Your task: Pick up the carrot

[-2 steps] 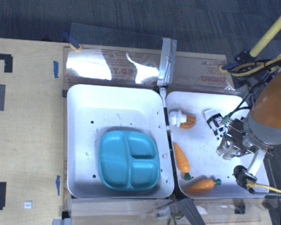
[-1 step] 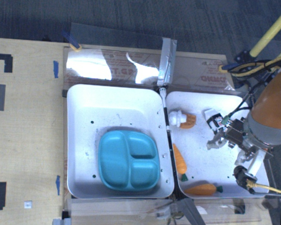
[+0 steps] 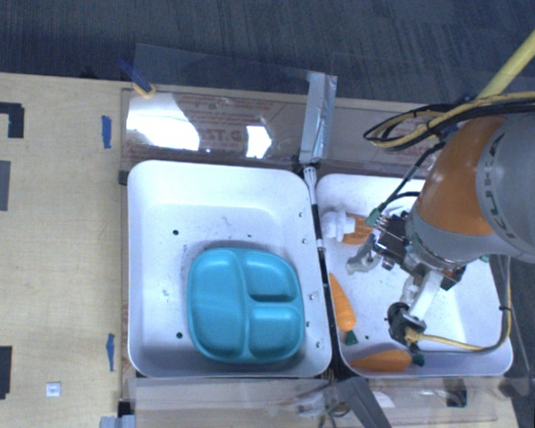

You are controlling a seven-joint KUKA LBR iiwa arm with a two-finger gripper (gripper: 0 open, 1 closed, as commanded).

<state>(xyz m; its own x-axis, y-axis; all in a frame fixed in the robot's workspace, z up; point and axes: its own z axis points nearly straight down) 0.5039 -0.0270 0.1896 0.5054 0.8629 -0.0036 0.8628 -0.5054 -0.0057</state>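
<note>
A carrot (image 3: 340,305), orange with a green end toward the front, lies along the left wall of the right bin (image 3: 497,350). My gripper (image 3: 362,258) hangs over the back-left part of that bin, just behind and to the right of the carrot's top end and apart from it. The grey arm with its orange band (image 3: 457,187) covers much of the bin's right half. A second orange, carrot-like piece (image 3: 383,359) rests against the front wall. Nothing shows between my fingers.
A white item (image 3: 337,226) with a small orange piece (image 3: 363,228) beside it sits at the right bin's back left. A blue divided plate (image 3: 243,301) lies in the left bin (image 3: 161,203). A yellow cable (image 3: 448,343) loops under the wrist.
</note>
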